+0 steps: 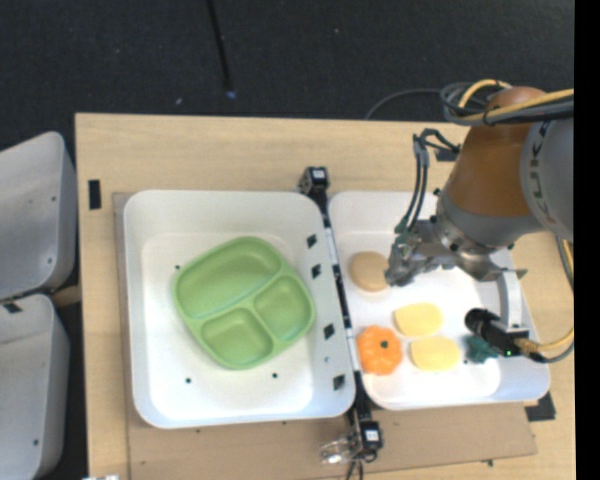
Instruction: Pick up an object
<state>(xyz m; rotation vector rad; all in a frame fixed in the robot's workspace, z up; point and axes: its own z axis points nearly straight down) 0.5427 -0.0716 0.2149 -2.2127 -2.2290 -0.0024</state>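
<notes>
Camera view is showing the pincer (405,265) hovering just beside the tan bun (369,272) in the right bin (380,206), its opening impossible to tell, so it is needing to centre over the bun before descending squarely and closing.

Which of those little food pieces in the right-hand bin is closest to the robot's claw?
The tan round piece, right beside the gripper. The two yellow pieces and the orange one lie lower in the view.
</notes>
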